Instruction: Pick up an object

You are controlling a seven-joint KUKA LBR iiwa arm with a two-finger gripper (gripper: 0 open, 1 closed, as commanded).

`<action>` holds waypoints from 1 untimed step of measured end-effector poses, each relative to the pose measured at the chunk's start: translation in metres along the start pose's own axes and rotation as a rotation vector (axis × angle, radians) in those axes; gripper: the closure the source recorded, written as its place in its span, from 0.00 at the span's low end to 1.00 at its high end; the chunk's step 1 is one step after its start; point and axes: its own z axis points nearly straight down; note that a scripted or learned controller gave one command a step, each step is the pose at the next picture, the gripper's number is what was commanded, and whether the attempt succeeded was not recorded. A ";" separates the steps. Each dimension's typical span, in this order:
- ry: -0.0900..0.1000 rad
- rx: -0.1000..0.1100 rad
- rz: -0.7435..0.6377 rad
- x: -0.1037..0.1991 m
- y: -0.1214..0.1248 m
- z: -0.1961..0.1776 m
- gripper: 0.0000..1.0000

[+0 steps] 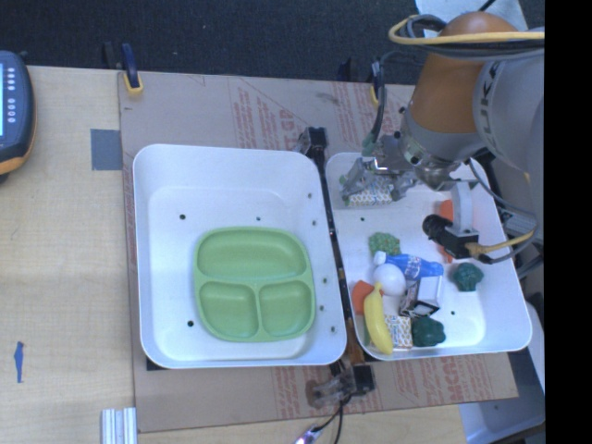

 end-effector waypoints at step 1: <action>-0.001 0.007 0.001 0.053 -0.013 -0.023 1.00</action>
